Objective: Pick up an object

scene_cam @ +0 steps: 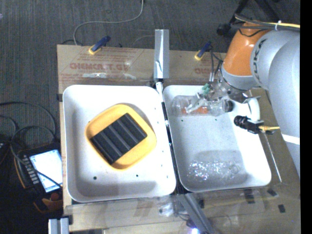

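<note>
- Clear plastic bottle [192, 106], see-through with something orange inside near its middle, lies on its side in the right bin, up in the 11 o'clock corner against the far wall.
- Grey arm [287, 77], with its orange band [241, 55], comes in from 3 o'clock and bends down over the far edge of the right bin.
- Left bin [78, 169] sits at 9 o'clock from the right bin, the two walls touching along the middle.
- Right bin [253, 165] is white and shallow.
- Yellow tray [148, 145] with a black ribbed insert rests tilted in the middle of the left bin.
- Crumpled clear wrap [214, 168] lies in the right bin toward 6 o'clock, well apart from the bottle.
- Gripper [210, 97] hangs just at the bottle's 3 o'clock end, low over the bin; whether its fingers are apart or together cannot be told, nor whether they touch the bottle.
</note>
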Controlling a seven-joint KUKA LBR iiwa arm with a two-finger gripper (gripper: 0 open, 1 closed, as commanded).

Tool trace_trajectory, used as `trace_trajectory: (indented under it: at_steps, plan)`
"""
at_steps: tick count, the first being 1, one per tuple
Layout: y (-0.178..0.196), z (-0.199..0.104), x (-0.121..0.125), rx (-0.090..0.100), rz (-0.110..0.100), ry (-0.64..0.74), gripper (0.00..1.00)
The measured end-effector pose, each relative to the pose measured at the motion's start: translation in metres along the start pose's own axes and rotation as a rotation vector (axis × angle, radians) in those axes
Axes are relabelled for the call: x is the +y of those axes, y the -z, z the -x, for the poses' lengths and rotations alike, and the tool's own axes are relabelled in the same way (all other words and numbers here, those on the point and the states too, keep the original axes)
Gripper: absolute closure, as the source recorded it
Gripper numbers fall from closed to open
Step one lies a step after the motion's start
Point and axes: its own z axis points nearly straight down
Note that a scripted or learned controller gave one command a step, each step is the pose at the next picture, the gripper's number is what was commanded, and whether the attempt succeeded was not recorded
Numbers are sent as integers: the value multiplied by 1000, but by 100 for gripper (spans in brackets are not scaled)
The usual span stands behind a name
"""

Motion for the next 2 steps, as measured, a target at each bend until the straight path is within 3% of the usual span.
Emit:
trace_trajectory:
  at_steps: [1, 2]
  plan:
    - [0, 3, 1, 0, 3, 36, 0]
    - [2, 5, 6, -12, 18, 139, 0]
